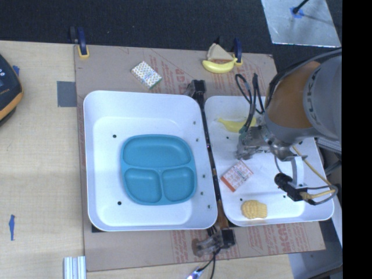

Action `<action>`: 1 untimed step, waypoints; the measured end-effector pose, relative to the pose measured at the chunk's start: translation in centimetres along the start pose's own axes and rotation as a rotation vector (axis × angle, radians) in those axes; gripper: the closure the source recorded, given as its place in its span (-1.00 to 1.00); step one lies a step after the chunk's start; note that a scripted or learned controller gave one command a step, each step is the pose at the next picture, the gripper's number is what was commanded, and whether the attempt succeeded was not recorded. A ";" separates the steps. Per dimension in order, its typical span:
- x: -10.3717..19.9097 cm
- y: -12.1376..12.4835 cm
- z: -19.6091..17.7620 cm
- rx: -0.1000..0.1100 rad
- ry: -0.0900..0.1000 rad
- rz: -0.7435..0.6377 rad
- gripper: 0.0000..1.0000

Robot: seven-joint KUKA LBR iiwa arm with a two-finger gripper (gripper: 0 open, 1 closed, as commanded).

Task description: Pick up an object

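Note:
My gripper [246, 147] reaches down into the right bin [314, 213], near its middle. Its tip hangs just above and to the right of a small white and red packet [236, 175] that lies flat on the bin floor. A yellow banana-shaped piece [231, 124] lies at the bin's far left, just behind the gripper. A yellow corn cob [254, 209] rests near the bin's front edge. The arm's orange band [290, 100] and grey wrist cover the bin's right part.
The left bin [99, 156] holds a blue divided plate [157, 168]. Beyond the bins on the brown board lie a patterned square packet [146, 74] and a yellow toy [219, 61]. Black cables [299, 190] loop over the right bin's right side.

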State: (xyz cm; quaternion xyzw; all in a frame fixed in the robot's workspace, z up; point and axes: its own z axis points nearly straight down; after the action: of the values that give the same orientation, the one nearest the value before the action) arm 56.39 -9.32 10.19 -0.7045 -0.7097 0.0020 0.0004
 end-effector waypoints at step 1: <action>0.0 0.0 0.0 0.000 -0.001 -0.001 -1.00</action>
State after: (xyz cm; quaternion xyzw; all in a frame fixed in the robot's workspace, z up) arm 56.39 -9.32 10.19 -0.7042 -0.7100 0.0022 0.0002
